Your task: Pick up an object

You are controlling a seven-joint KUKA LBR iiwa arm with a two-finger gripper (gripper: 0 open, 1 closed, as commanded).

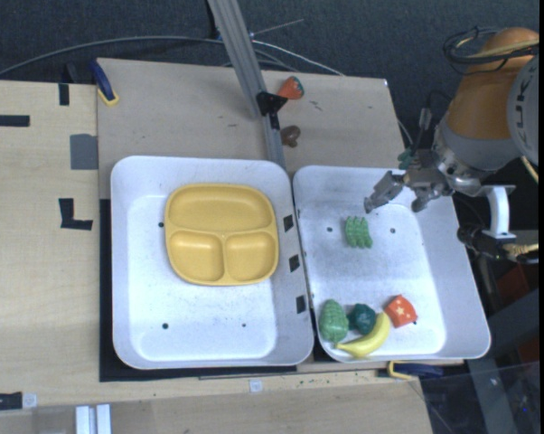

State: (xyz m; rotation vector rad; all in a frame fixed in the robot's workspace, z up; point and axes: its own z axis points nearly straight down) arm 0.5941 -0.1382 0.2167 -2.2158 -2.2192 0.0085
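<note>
Item: my gripper (398, 195), fingers parted and holding nothing, above right bin (453, 269); risk, I judge: closing beside the green piece (358, 232), missing it.

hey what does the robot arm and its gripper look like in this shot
The arm is grey with a broad orange band above the wrist and black cables looping over it. Its gripper is small, grey metal, with two slim dark fingers.
</note>
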